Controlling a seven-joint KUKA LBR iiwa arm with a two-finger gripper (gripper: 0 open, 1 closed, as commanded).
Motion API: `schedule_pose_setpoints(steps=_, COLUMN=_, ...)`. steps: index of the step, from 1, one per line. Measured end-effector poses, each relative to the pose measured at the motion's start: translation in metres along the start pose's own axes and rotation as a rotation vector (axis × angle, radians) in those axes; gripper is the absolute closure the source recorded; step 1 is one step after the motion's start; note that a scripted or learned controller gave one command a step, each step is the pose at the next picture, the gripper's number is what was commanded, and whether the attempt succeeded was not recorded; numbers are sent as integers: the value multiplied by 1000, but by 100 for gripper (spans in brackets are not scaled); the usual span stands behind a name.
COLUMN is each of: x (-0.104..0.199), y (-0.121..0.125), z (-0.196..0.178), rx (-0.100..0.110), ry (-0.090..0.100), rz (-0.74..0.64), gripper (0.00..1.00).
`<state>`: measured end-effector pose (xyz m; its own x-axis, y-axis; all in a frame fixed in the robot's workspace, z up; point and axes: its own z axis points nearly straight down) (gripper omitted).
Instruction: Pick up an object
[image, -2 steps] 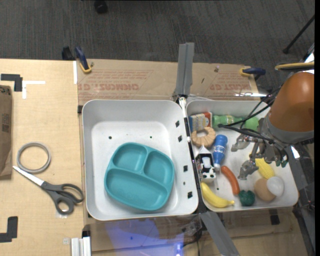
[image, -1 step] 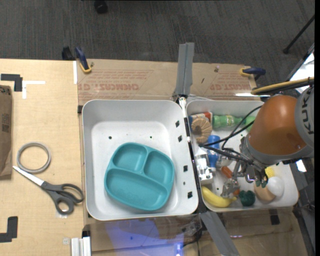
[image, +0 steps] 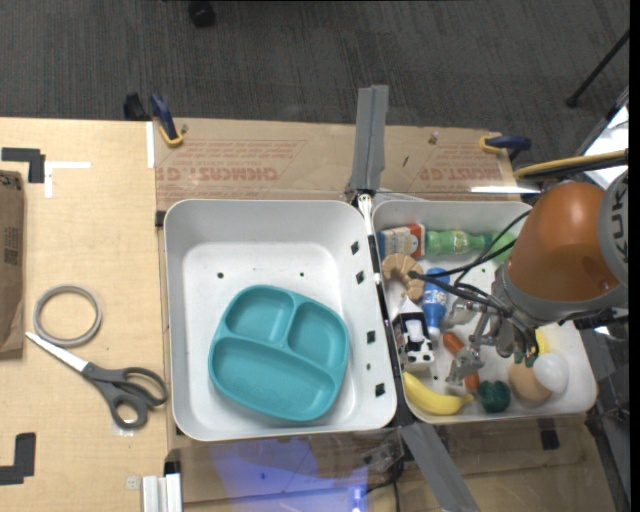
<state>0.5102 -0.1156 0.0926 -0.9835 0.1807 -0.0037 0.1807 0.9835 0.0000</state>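
A grey arm with an orange band reaches down into the right bin (image: 572, 402), its end effector (image: 470, 372) hanging low over the clutter near the bin's front edge; whether its fingers are apart or together cannot be told from this angle, and nothing can be seen between them.

Just beside it, along the front edge, lie one banana (image: 432, 394), one dark green toy (image: 493, 396) and one white egg (image: 549, 373) resting against a tan ball-like piece. Toward the back edge are one green bottle (image: 458, 241) lying on its side and one small carton (image: 403, 241); a blue bottle (image: 434, 302) and a black-and-white cow figure (image: 418, 347) sit near the bin's left wall.

The banana looks the likeliest pick: probably light, firm plastic, smooth and curved, best taken across its thick middle so it does not roll out. The egg would likely slip.

The left bin (image: 190, 300) carries one teal divided plate (image: 279, 352). On the surface's left side lie one pair of scissors (image: 105, 381) and one tape roll (image: 67, 314).
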Motion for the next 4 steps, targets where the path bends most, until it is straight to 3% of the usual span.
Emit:
schedule_pose_setpoints(steps=1, x=-1, y=1, z=-10, rx=1, ry=-3, rz=-3, gripper=100)
schedule_pose_setpoints(steps=2, x=0, y=30, z=-169, rx=0, ry=-1, rz=29, gripper=100)
schedule_pose_setpoints(steps=3, x=-21, y=-5, z=1, rx=0, ry=2, rz=-136, gripper=100)
schedule_pose_setpoints(steps=4, x=-21, y=-4, z=1, rx=0, ry=2, rz=-137, gripper=0)
